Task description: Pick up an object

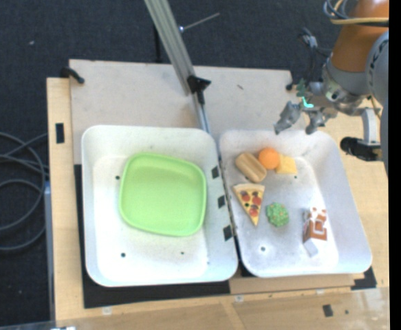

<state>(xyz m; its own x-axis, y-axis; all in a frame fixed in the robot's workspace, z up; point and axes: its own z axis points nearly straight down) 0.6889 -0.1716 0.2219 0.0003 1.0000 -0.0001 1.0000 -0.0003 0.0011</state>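
The right bin [348, 205] holds several toy foods: a brown bread roll [250, 166], an orange ball [269, 158], a yellow block [287, 164], a pizza slice [250, 201], a green broccoli piece [278, 214] and a red-and-white carton [315, 227]. My gripper [301, 121] hangs above the bin's far rim, up and right of the orange ball. Its two fingers are spread apart and nothing sits between them.
The left bin [100, 205] holds a light green plate [163, 194]. A slanted metal pole [172, 40] rises from between the bins' far ends. Cables lie on the dark floor at the left.
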